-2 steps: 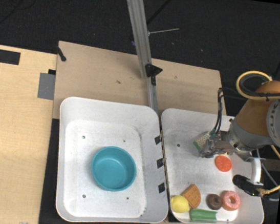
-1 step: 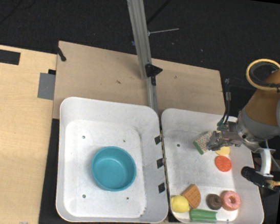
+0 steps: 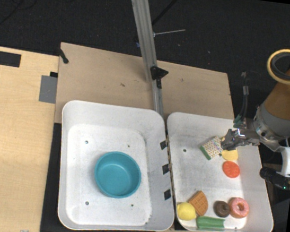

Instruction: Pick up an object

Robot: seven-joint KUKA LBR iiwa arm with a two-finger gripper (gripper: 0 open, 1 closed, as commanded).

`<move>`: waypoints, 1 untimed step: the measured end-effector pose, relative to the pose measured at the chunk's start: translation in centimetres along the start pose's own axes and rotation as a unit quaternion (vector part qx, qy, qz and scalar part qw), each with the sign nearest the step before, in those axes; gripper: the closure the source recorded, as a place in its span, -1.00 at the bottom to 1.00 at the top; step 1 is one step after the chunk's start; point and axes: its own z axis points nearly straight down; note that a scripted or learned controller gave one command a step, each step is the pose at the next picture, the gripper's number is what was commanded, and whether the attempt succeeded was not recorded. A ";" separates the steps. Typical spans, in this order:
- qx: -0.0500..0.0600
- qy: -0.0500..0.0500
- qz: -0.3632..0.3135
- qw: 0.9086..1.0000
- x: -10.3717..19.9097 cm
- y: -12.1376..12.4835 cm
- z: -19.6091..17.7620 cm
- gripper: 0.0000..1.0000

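the gripper (image 3: 231, 141) hangs low over the far part of the right bin (image 3: 196, 133), at the end of the grey arm (image 3: 280, 105) that comes in from the right of the camera view; whether it is open or closed cannot be told, since its tip is small and dark against what lies under it

just beside the gripper on the side toward the left bin, a small patterned card-like piece (image 3: 212, 147) lies tilted on the bin floor, its near corner seeming to touch the gripper tip. directly below the gripper and slightly nearer the camera sits a small yellow piece (image 3: 230, 155), and just beyond that, further toward the front rim, an orange-red round object (image 3: 231, 170)

well apart from the gripper, along the front edge of the same bin, lie a pink donut (image 3: 239, 207), a brown donut (image 3: 222, 208), a waffle-like brown piece (image 3: 198, 202), a yellow lemon (image 3: 185, 211) and a green stick-shaped object (image 3: 210, 223)

far from the gripper, across the divide, the left bin (image 3: 80, 117) holds a teal bowl (image 3: 118, 175) standing upright near its middle
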 end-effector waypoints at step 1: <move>0.000 0.000 0.001 1.000 -0.1 0.1 -5.2 1.00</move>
